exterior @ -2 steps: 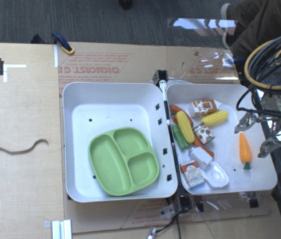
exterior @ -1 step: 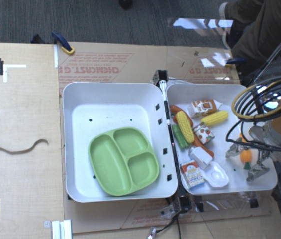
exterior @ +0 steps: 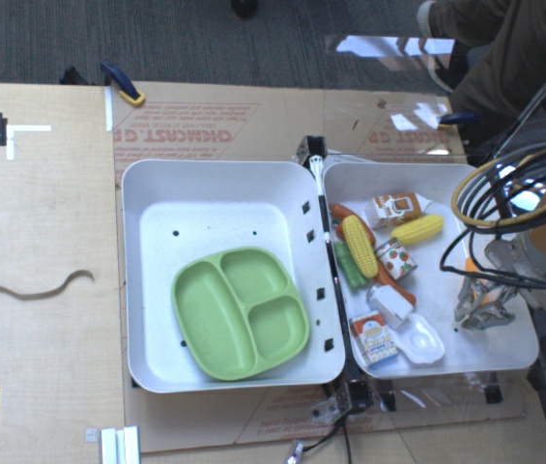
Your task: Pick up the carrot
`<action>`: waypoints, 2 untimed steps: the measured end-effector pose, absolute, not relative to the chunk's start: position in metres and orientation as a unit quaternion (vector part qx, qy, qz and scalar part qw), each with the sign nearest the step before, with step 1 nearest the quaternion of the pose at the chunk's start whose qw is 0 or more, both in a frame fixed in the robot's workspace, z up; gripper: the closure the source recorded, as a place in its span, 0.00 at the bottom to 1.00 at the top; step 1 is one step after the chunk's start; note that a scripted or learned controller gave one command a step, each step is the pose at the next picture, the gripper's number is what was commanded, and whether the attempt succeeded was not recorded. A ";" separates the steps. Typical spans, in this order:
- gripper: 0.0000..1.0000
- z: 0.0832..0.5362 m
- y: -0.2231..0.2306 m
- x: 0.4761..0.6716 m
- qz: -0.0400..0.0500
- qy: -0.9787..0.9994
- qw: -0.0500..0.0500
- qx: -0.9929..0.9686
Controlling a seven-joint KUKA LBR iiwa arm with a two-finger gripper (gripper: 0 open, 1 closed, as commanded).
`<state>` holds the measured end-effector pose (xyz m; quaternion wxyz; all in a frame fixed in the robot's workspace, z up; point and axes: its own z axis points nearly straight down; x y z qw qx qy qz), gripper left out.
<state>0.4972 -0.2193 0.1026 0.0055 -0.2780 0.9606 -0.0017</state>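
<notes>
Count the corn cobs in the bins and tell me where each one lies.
2. One corn cob lies near the right bin's left wall, beside green and orange pieces. The other corn cob lies farther right, near the bin's back. More may be hidden under the pile.

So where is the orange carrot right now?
The orange carrot lies in the right white bin, near its left wall, running slantwise under the yellow corn cob, beside a small red-and-white carton.

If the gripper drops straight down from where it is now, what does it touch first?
Most likely bare floor of the right bin; the gripper hangs over its right side, well clear of the carrot, though depth is uncertain.
</notes>
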 end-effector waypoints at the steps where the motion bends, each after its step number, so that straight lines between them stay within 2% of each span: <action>1: 1.00 0.163 -0.118 0.506 0.000 0.915 0.003 -0.403; 2: 1.00 0.370 -0.143 0.509 0.000 0.935 0.003 -0.354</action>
